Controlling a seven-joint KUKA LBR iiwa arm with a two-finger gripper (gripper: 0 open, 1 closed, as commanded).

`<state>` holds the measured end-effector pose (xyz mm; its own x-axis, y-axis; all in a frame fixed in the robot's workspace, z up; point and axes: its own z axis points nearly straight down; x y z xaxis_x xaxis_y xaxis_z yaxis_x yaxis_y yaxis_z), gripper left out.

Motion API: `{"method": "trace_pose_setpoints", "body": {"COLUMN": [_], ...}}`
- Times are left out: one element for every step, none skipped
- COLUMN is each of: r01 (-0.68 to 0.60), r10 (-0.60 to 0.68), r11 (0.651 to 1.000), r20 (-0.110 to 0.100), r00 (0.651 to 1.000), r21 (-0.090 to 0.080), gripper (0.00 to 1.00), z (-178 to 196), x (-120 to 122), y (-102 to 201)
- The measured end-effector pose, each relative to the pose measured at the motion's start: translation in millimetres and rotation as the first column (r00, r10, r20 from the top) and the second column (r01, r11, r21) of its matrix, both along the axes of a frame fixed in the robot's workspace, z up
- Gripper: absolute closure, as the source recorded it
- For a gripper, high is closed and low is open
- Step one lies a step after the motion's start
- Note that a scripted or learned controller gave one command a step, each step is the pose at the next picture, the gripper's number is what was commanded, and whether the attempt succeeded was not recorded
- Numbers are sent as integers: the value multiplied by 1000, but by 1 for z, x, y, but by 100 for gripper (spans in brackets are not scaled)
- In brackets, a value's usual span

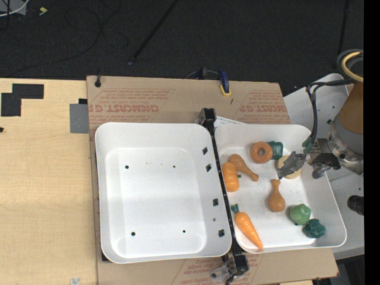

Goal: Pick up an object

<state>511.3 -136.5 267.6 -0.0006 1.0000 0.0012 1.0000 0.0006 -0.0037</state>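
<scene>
Two shallow white plastic bins sit side by side on the tabletop (47, 177), over a brown cardboard sheet (154, 103). Left bin (154, 195): smooth and glossy. Right bin (323, 218): toy foods. Tapered orange carrot (248, 229) lies at the near-left corner; a pear-shaped gourd (275, 198) at centre; green pepper (300, 213) near-right; ring doughnut (260, 152) farther back. Gripper (292, 165), beside the doughnut: finger spacing cannot be judged.

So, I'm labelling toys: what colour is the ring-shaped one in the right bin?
The ring-shaped toy is orange-brown, seen clearly in the camera view.
</scene>
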Motion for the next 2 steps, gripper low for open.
{"method": "trace_pose_setpoints", "body": {"r01": [-3, 2], "r10": [3, -2], "r11": [1000, 1000], "r20": [-9, 23], "r00": [1000, 1000], "r21": [3, 0], "gripper": [0, 0], "z": [-109, -162], "x": [17, 78], "y": [46, 48]}}
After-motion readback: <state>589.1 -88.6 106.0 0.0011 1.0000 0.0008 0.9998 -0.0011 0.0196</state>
